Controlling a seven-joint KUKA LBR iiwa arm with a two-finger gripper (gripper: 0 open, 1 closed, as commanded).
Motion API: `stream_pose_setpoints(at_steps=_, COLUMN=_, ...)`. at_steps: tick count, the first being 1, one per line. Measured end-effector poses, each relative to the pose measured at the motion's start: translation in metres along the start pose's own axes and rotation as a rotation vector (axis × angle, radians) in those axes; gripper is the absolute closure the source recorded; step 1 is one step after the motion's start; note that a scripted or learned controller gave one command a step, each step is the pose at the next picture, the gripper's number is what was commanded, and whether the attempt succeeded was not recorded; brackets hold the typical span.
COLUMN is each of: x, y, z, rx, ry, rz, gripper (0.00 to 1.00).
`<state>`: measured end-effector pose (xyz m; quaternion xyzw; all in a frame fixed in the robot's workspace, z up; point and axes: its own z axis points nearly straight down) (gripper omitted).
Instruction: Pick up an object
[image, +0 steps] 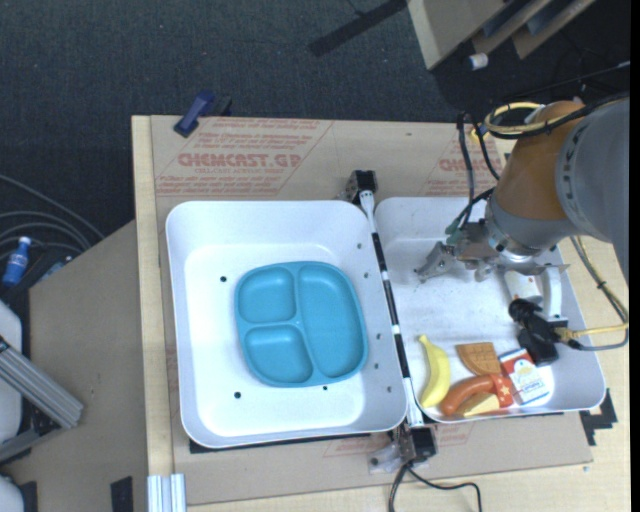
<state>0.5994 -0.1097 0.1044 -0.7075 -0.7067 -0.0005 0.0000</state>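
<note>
My gripper (441, 262) hangs over the bare upper part of the right bin (420, 225), pointing towards its left wall, with nothing seen in it. At that bin's near end lie a yellow banana (435, 368), an orange-red sausage (468, 394), a brown slice of toast (479, 356) and a small red-and-white carton (527, 381). They sit well below the gripper in the view and apart from it. The left bin (200, 240) holds a blue divided plate (299, 322).
The grey arm with its orange band (540, 170) comes in from the upper right over the right bin's far corner. A small blue object (193, 114) lies on the bench behind the left bin. Cables run along the bench's left side.
</note>
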Motion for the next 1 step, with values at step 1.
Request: stream_pose_setpoints(at_steps=1, x=-0.0210, y=0.0671, z=0.0196, rx=0.001, ry=-0.001, rz=-0.002, gripper=0.00)
